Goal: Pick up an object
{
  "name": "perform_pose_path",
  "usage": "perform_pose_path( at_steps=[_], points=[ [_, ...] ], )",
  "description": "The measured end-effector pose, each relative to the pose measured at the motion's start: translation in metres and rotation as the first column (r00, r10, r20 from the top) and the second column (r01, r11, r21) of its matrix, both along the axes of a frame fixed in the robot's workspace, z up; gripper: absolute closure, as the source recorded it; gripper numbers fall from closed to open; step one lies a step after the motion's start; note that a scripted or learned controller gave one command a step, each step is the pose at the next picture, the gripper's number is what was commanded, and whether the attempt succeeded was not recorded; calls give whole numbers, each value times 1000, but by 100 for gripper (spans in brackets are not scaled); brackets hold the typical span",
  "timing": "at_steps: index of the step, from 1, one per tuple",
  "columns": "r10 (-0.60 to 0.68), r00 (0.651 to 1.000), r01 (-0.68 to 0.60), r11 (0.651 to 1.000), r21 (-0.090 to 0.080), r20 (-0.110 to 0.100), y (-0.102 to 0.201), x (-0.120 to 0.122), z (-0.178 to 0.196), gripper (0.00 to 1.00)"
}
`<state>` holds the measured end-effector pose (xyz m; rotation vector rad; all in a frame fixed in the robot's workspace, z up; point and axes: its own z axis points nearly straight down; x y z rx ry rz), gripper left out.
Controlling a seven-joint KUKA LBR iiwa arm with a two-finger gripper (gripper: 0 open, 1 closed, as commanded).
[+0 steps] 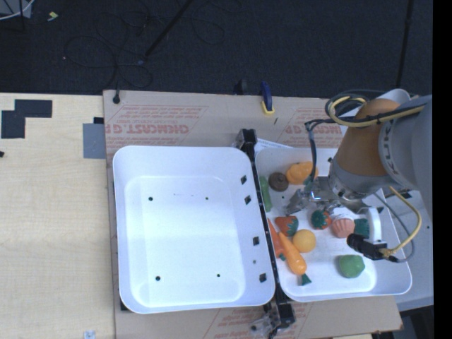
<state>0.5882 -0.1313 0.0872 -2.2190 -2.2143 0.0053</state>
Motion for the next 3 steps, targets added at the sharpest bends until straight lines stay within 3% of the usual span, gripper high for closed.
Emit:
perform_pose_path(
  at_steps=[1,2,3],
  points=[
    [2,1000,-2,1000,-5,10,-65,47,1,0],
    [2,1000,-2,1000,0,0,-48,-25,0,0],
    [-2,1000,2,1000,0,3,-50,-22,10,100]
  ],
)
